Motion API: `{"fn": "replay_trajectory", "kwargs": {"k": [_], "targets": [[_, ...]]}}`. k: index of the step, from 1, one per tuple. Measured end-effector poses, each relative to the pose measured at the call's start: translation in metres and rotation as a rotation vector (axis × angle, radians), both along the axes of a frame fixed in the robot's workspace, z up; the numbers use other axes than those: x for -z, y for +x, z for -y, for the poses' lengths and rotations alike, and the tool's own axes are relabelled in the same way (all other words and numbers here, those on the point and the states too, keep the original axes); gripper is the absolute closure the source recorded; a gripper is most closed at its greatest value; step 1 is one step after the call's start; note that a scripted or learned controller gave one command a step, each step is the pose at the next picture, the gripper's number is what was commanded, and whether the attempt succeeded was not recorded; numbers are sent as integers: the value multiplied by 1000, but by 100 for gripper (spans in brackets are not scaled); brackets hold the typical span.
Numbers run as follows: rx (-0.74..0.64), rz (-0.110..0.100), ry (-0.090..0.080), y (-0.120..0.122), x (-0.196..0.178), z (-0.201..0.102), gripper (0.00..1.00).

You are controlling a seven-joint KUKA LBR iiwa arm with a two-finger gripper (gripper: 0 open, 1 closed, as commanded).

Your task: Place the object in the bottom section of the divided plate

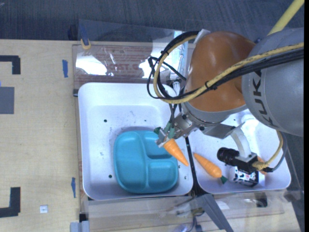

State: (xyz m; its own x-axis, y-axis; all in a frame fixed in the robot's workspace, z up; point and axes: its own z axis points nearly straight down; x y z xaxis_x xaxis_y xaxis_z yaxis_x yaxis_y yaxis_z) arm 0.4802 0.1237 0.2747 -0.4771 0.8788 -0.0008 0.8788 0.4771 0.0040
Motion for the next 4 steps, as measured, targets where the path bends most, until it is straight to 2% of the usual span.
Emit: {"fn": "replay_trajectory", "kwargs": {"k": [1, 2, 3, 4], "targets": [[-67, 0, -1, 10, -18, -7, 100], [-67, -1, -1, 10, -17, -7, 0], [-197, -7, -2, -2, 164, -34, 0], [-261, 6, -4, 47, 87, 46, 0]]}}
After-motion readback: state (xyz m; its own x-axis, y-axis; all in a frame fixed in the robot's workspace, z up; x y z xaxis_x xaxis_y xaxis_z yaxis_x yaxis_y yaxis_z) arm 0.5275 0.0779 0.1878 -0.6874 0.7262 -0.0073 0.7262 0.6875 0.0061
